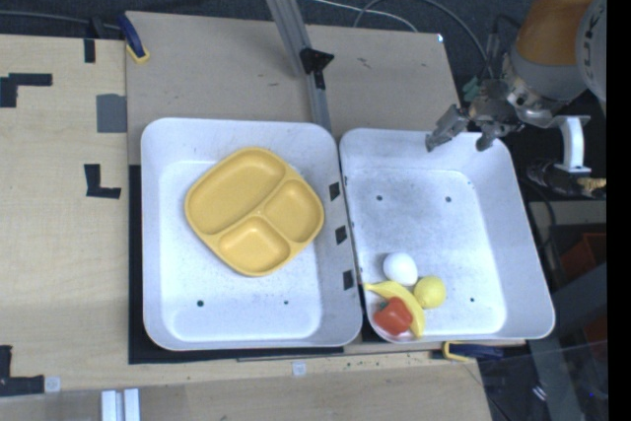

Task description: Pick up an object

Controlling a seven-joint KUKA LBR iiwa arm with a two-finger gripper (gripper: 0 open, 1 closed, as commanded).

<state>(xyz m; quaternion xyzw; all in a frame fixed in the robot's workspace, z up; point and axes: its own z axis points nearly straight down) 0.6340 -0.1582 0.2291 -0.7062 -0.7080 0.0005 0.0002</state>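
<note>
Small items huddle in the near left corner of the right bin (pixel 493 212): a white ball (pixel 399 267), a yellow ball (pixel 431 291), a red piece (pixel 393 315) and a yellow banana-like piece (pixel 406 299) curving round it. A yellow divided plate (pixel 254 210) lies in the left bin (pixel 163 242). My gripper (pixel 460 134) hovers over the far edge of the right bin, well away from the items, its two dark fingers spread open with nothing between them.
A slanted metal pole (pixel 286 5) runs from the top down to the gap between the bins. Cables (pixel 394 10) loop over the bench behind the right bin. The arm's orange and grey body (pixel 562 25) fills the top right corner.
</note>
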